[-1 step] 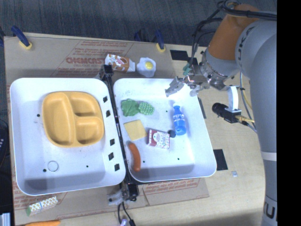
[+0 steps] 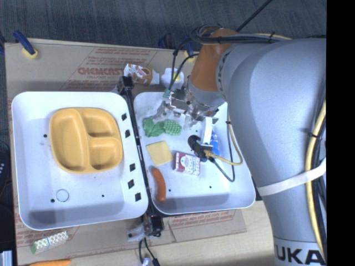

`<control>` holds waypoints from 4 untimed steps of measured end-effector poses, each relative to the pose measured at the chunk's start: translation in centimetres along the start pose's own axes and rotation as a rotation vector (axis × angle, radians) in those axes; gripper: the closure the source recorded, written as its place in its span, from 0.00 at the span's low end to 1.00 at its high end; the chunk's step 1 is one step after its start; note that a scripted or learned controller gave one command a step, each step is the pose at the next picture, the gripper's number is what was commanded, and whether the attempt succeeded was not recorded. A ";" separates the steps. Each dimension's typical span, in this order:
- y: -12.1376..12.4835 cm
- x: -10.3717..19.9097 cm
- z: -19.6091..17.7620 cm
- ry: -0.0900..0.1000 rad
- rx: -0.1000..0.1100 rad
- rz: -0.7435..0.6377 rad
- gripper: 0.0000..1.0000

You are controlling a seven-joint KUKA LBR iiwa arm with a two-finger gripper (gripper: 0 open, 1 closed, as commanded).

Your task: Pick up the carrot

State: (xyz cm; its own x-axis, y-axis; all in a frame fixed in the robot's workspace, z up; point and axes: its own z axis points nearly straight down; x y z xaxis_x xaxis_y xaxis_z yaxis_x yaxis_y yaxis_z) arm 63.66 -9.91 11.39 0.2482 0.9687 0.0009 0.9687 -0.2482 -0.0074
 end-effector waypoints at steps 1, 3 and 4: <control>-3.9 -0.3 2.3 -0.002 -0.001 0.056 0.00; -7.4 3.7 -7.7 0.000 -0.003 0.311 1.00; -14.8 -2.2 -17.2 0.000 -0.004 0.326 1.00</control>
State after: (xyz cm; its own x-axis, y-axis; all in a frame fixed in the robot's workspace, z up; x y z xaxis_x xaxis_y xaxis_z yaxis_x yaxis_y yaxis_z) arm 48.91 -8.47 28.72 0.5457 0.8380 -0.0011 0.8380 -0.5457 -0.0037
